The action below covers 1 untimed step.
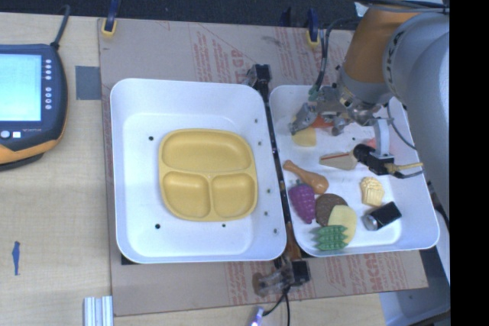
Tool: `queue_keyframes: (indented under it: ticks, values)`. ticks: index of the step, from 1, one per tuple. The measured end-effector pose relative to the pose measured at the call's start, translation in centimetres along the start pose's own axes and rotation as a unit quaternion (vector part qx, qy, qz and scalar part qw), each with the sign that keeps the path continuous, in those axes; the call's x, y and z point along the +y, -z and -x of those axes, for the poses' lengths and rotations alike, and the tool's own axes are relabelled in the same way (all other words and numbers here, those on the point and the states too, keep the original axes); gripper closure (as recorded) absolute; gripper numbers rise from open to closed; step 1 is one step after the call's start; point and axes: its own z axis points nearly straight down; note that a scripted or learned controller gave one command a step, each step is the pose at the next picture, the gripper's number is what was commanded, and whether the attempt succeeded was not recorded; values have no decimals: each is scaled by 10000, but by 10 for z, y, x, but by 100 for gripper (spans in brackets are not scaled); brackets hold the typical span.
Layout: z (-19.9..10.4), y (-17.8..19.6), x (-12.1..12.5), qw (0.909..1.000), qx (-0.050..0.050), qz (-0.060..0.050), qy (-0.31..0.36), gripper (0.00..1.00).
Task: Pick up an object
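Your bench [53, 240] is pale wood, topped by a brown cardboard sheet [191, 50] printed with faint red writing too small to read; beyond it the floor is dark. On the cardboard you have two shallow white bins touching side by side. The left bin [137, 164] holds a yellow divided plate [208, 173] with three compartments. The right bin [412, 237] holds a scatter of toy food: a drumstick [307, 176], purple grapes [302, 202], a brown and yellow piece [336, 211], a green piece [331, 238], a corn cob [372, 191], a pale wedge [339, 160], a yellow chunk [305, 137] and a small black and silver cylinder [382, 215]. The grey arm [416, 57] reaches in from your right, and its gripper [315, 118] sits low over the far end of the right bin, just above the yellow chunk; you cannot tell how it is set. At the bench's left edge lies a control pad [27, 99] with a pale screen.
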Motion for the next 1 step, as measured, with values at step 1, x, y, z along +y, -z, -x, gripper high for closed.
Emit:
queue_keyframes:
  ticks: [1]
  values:
    - [-9, 0, 0, 10000, -4, -3, 6, 0]
